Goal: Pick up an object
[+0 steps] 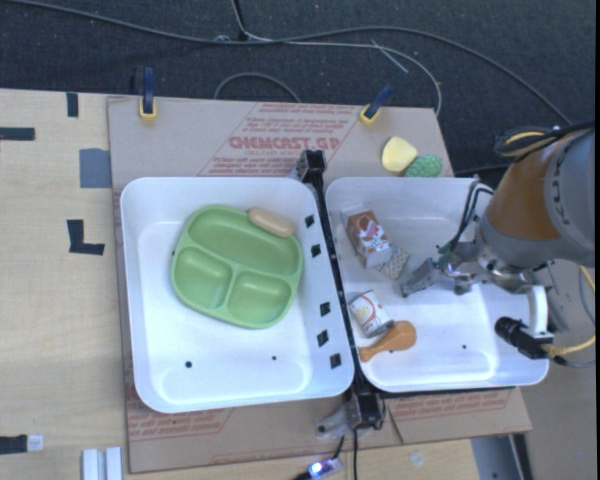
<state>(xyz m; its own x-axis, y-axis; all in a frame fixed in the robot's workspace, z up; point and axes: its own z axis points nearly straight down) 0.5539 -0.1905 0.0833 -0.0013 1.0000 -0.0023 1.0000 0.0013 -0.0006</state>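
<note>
Gripper (412, 286) sat low in right bin (480, 368); finger state couldn't be told; nothing seen held; small carton (369, 239) lay just left of it, can (368, 312) and wooden spoon (390, 341) below-left.

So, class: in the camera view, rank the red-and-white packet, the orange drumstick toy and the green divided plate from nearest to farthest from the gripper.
1. Red-and-white packet: right bin, just left of the gripper.
2. Orange drumstick toy: right bin, lower left of it.
3. Green divided plate: left bin, farthest.
</note>
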